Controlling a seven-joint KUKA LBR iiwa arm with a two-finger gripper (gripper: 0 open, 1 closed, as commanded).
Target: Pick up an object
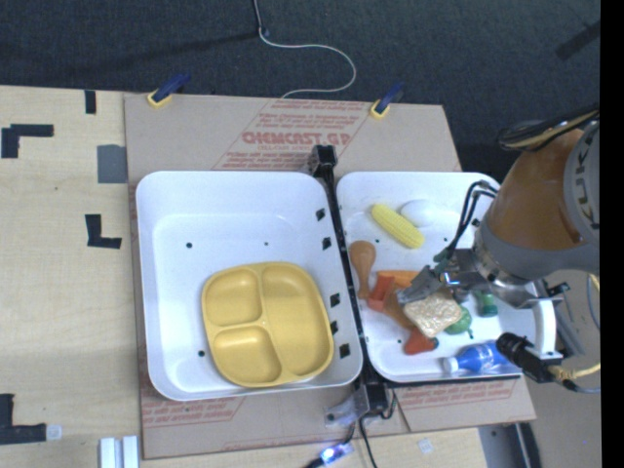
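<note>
You are looking at a robotics lab test bench, not a home or kitchen. Two white bins sit on a printed cardboard sheet clamped at its top corners, on a pale bench marked with black tape pieces, with a thin cable trailing over dark carpet. The toy food and yellow divided plate are props, and the arm is an industrial one.

Toy food clutter lies jumbled in the right bin.
</note>
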